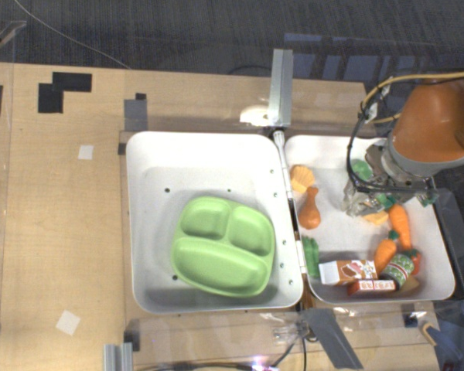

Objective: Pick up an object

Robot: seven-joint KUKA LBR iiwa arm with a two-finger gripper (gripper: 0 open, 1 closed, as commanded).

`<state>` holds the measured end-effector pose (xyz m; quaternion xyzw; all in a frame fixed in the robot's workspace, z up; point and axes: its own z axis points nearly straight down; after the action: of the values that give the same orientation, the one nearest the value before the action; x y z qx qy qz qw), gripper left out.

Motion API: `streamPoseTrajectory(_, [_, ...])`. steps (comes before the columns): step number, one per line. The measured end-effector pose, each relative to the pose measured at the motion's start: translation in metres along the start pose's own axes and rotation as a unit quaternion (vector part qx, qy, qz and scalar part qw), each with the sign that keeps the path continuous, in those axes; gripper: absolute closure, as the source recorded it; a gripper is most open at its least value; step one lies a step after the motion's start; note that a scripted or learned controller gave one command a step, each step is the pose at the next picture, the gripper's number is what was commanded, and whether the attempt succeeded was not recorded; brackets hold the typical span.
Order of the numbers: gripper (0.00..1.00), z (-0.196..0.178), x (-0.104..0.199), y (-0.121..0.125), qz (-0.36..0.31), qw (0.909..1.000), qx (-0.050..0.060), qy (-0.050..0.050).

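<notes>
in the right bin (441, 284), toward its far right part, the pincer (361, 204) is lowered among the toy food, hanging under the arm's grey wrist and orange band (431, 122). whether it is released or clenched i cannot tell; cables and the wrist body cover it from this slanted angle, and nothing can be seen gripped. just beside it lie a small green piece (361, 168) and a yellowish piece (376, 218), with an upright-lying carrot (400, 222) to its right and a second carrot (386, 251) nearer the front. further left sit a drumstick (310, 208) and a yellow-orange shell-like piece (301, 179). along the front wall are a small carton (348, 270), a bottle with a red label (398, 270) and a green piece (311, 256) against the divider. the left bin (139, 207) holds a green sectioned plate (223, 245).

the step in hand looks like settling onto a target, most likely the yellowish piece or the nearer carrot (no object is named, so any will serve). to do it well, the pincer should centre over one item alone, straddle its narrow width, go low enough to get beneath its widest part and close firmly before lifting straight up. the crowding is the risk: catching two items or nudging the carrot aside would probably spoil the grip.
</notes>
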<state>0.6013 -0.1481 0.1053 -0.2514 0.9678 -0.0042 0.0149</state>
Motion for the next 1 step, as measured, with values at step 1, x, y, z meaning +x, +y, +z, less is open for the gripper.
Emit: streamPoseTrajectory(1, [1.00,-0.1532,-0.0626,-0.0446,-0.030,0.9995,-0.001,0.003])
